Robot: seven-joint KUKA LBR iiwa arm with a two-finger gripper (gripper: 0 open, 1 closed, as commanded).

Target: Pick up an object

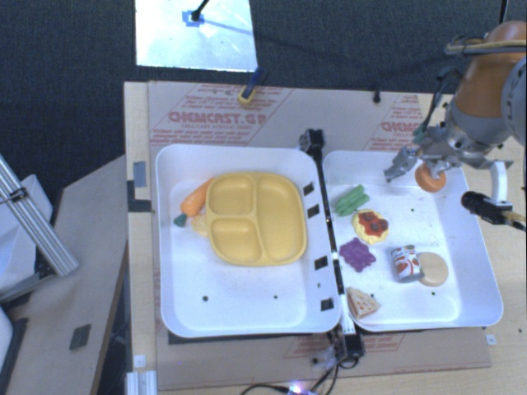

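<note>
Hovering over the right white bin (469, 303)'s far corner, the gripper (420, 164) has a round orange toy piece (430, 178) just beneath it; whether it is clamped on it I cannot tell. Lifting slowly and straight up would test any grasp.

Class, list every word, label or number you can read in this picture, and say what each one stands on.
"GEMCAST GP", or close to it, blurred: red print on the brown board behind the left bin.
Red print on the board's right end: too blurred to read.
Label on the small can: too small to read.
</note>
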